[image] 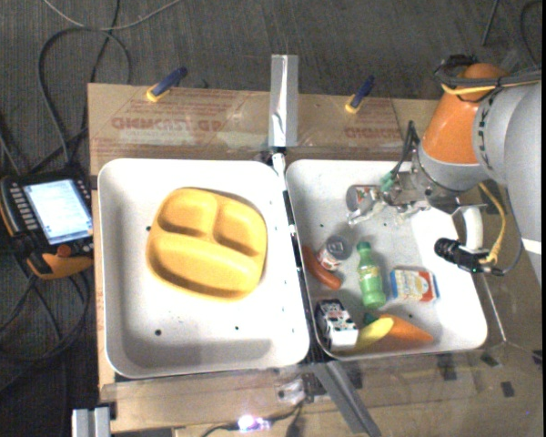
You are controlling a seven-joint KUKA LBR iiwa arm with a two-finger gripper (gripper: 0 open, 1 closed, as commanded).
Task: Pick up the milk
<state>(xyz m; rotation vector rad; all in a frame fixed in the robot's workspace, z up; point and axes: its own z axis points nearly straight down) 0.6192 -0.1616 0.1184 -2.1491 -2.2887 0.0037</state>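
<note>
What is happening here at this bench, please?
A grey robot arm reaches into the right bin, its gripper hovering near the back. The milk carton lies untouched nearer the front, beside a green bottle. The left bin holds a yellow tray.

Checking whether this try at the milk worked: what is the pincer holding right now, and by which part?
Nothing: the pincer hovers over bare bin floor, and the milk carton lies apart from it.

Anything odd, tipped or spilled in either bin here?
No spill or damage. The yellow tray lies upside down in the left bin. The milk and green bottle lie on their sides in the right bin.
</note>
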